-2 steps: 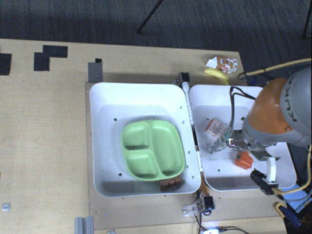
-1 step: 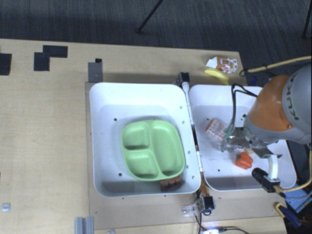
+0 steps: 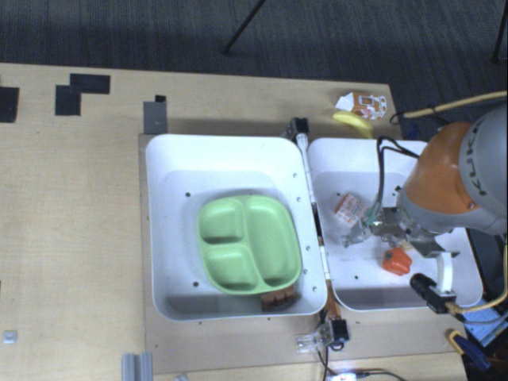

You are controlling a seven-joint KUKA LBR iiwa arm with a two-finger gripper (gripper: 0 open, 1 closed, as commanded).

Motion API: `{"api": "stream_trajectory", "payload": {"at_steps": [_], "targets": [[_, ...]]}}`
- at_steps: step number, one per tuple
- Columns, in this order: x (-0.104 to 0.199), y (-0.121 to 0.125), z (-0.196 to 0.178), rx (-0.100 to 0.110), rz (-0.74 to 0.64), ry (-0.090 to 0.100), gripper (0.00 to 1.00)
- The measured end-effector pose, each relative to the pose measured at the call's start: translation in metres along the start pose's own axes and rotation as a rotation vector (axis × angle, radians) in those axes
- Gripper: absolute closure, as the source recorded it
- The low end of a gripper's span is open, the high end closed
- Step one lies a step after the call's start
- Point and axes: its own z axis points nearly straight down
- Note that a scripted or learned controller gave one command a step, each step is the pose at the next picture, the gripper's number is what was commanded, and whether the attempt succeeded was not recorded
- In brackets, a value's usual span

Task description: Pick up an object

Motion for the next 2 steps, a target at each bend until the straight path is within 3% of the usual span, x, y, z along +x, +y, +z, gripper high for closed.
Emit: {"api": "stream_trajectory", "payload": {"at_steps": [1, 2], "targets": [[0.0006, 0.0017, -0.0106, -0.003, -0.002, 0.001, 1.0], [0.0006, 0.0016, -0.0105, -0.003, -0.002, 0.001, 0.0]]}}
